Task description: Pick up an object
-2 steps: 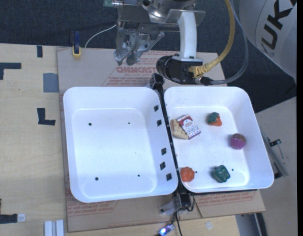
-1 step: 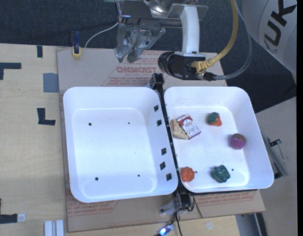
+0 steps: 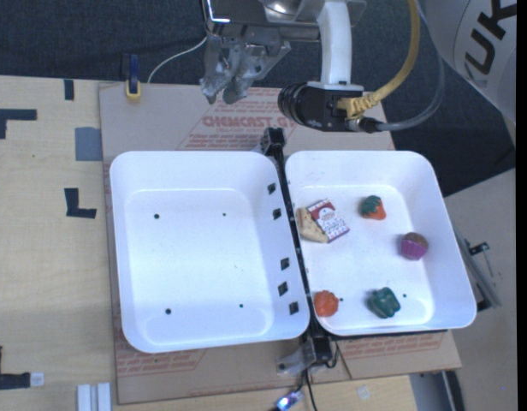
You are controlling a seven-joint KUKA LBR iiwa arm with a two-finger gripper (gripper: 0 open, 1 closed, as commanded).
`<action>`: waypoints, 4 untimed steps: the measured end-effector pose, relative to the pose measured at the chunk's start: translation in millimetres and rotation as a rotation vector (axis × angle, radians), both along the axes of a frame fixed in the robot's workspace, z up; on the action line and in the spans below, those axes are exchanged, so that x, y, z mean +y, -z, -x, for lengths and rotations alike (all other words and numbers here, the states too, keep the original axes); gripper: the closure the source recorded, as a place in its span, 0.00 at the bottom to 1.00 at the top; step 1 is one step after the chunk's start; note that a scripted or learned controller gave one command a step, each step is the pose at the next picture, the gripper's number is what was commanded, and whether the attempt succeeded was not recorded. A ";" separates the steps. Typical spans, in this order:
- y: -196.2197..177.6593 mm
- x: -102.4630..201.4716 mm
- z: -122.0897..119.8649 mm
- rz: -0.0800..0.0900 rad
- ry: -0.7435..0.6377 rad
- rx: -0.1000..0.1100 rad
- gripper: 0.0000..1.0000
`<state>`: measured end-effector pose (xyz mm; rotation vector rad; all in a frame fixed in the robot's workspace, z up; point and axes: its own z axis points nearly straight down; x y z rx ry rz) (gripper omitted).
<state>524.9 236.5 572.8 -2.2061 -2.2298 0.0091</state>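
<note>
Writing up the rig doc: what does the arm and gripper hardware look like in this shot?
The gripper is bare grey metal with two short fingers, hung under a silver metal mount. Beside it sits a white link ending in a black cylindrical module, with a yellow braided hose and black cable plugged in. The large grey arm body at top right carries dark KUKA lettering.

We can read red lettering, "CHEMCAST", on the brown cardboard sheet point(image 3: 238, 127) lying under the two bins, at its far edge just beyond the left bin point(image 3: 195, 247); smaller red print around it is too fine for us to make out. At the far right, large dark letters "UK" show on the arm's pale housing point(image 3: 490, 24), cut off by the edge. The small red-and-white packet point(image 3: 328, 221) in the right bin point(image 3: 417, 178) carries print we cannot read.
</note>
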 end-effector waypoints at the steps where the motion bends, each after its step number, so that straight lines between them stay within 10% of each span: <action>1: -9.5 0.5 -0.1 0.001 -0.001 0.001 1.00; 4: -38.3 2.8 -0.2 0.002 -0.006 0.005 1.00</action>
